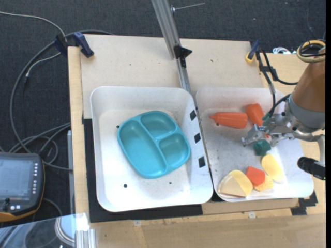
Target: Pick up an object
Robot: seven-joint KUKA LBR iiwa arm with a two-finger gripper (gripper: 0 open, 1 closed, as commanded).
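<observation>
The right bin holds several toy foods. An orange carrot-like piece lies at its upper left, with a shorter orange piece beside it. A dark green object sits mid-bin. A yellow lemon shape, a red piece and a pale yellow wedge cluster at the front. My gripper reaches in from the right, low over the bin, just above and left of the green object and below the orange pieces. Nothing visibly sits in its grasp.
A teal divided plate lies in the left bin. A slanted metal pole rises behind the wall between the bins. Blue clamps and cables edge the bench. A screen device sits far left.
</observation>
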